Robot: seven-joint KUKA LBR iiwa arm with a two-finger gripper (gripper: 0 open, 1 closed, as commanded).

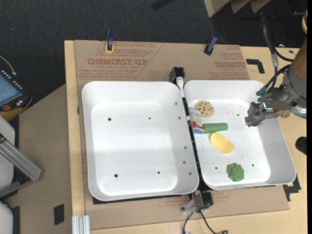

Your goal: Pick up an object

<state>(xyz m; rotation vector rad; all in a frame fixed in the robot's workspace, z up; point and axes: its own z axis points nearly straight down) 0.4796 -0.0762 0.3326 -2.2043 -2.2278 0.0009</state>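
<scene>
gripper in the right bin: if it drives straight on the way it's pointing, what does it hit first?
Probably bare bin floor. The gripper points down into the right bin, with no object under it; the green cylinder and cookie sit well to the left. Depth is hard to judge here.

Both bins, left (pixel 97 130) and right (pixel 273 145), are white with small dark dots on the floor. In the right bin: a tan cookie (pixel 204 108) with dark specks, a green marker (pixel 215 127), a yellow oval piece (pixel 222 143), a green bumpy ball (pixel 235 172), and a red-and-blue item (pixel 197 128). Brown cardboard (pixel 146 57) bears red lettering. Blue clamps (pixel 110 37) grip its edge.
</scene>
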